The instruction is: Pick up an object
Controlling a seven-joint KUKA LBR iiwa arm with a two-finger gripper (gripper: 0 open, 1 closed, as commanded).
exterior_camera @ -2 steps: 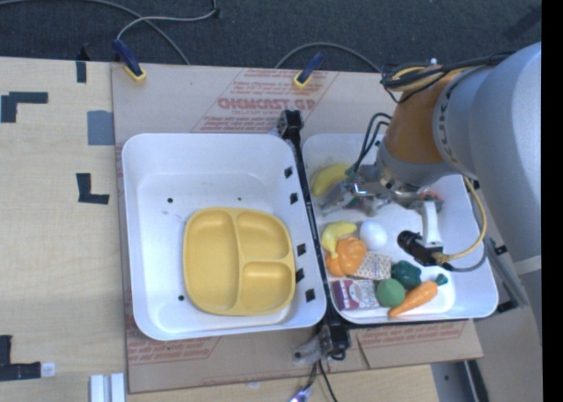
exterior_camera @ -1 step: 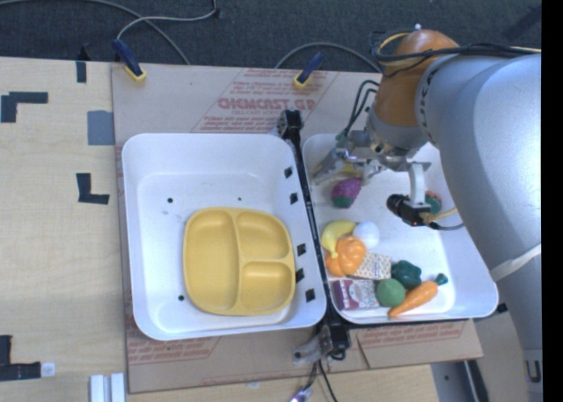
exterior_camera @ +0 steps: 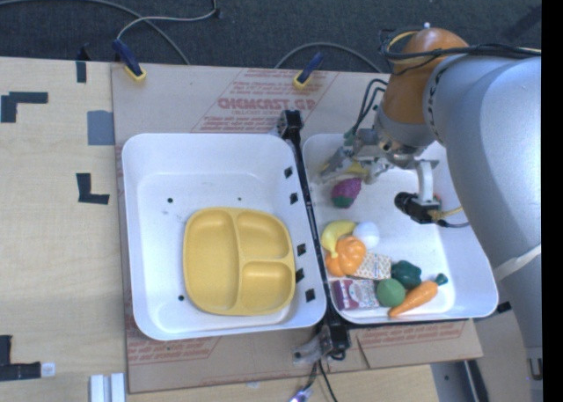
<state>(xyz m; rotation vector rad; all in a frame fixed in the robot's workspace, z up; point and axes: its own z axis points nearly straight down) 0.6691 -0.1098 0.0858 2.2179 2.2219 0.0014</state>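
Gripper (exterior_camera: 356, 163) low over far end of right bin (exterior_camera: 466, 277), fingers spread and holding nothing; purple toy vegetable (exterior_camera: 346, 190) just near-left of them, long axis roughly left-right.

Two white bins (exterior_camera: 145, 171) are seen; one yellow tray (exterior_camera: 237, 261) is counted; one carrot (exterior_camera: 413, 297), one purple toy (exterior_camera: 346, 191) and one white ball (exterior_camera: 366, 234) are counted.

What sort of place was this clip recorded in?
Most likely a robotics lab test bench, not a kitchen: two white bins sit on cardboard clamped to the tabletop, cables trail across the floor behind, and the food in the right-hand bin, like the carrot, looks like toys.
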